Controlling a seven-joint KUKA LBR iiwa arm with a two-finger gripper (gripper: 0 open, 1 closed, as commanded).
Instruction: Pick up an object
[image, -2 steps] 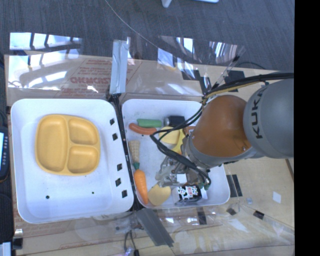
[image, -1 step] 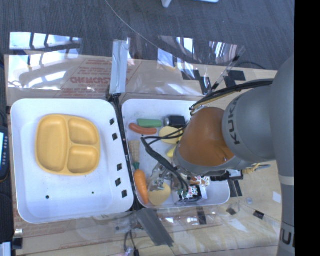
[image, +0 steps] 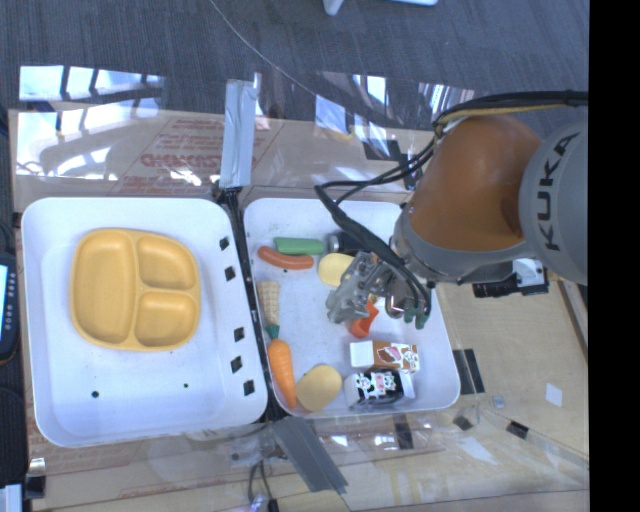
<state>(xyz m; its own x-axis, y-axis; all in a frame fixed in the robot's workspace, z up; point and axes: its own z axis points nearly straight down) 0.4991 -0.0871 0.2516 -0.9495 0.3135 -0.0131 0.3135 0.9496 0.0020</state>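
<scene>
- Two shallow white bins sit side by side on my bench: the left bin (image: 45, 330) bears a yellow three-compartment plastic plate (image: 135, 288), and the right bin (image: 300, 215) holds the toy food.
- I see the grey arm with its orange band (image: 470, 195) reaching in from the right, wrist bent down over the right bin's middle.
- The metal two-finger gripper (image: 357, 300) hangs low among the items, touching or just above a small orange piece (image: 363, 322); I cannot tell whether its fingers are spread or pressed together, nor whether anything sits between them.
- Just beside the gripper, on its upper left, lies a pale yellow round toy (image: 335, 268).
- Near the bin's top I see a green bean-shaped toy (image: 298, 245) and, just below it, a red sausage (image: 285, 259).
- Along the left wall lie a corn cob (image: 269, 303) and an orange carrot (image: 282, 371), with a tan potato-like lump (image: 320, 386) near it.
- Two small printed cartons (image: 383, 372) rest at the lower right.
</scene>
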